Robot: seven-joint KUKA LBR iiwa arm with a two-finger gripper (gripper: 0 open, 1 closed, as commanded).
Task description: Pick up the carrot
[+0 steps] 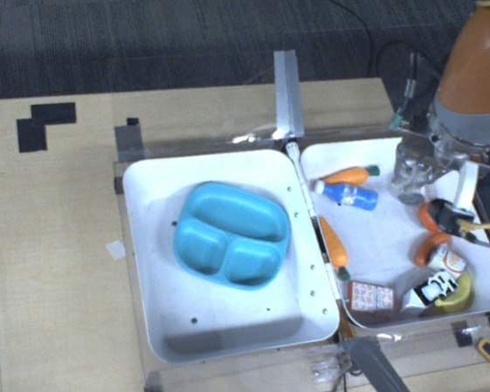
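- Carrots come first: we see one carrot [333,246] lying against the left wall of the right bin [372,154], at middle height of the frame, orange with a small green end pointing down.
- We see a second carrot-like piece [346,176] near the top of that bin, lying crosswise with a green tip at its right end, just above a blue bottle [350,194] with a white cap.
- The arm [477,76] enters from the upper right of the frame, and its orange band is cut off by the frame edge.
- The gripper [414,171] hangs over the upper right part of the right bin, well apart from both carrots; it reads as a blur of grey metal, and we cannot tell how it stands or whether it has hold of anything.
- Below the gripper, an orange and red object [432,229] is partly covered by dark cabling, and we cannot make out what it is.
- Along the bottom of the right bin sit a small reddish box [371,297] and a yellow item with a black-and-white label [444,287]; their details are too small to read.
- The left bin [157,271] holds a blue divided tray [230,234], tilted slightly.
- Both bins rest on a pale wooden worktop [50,257].
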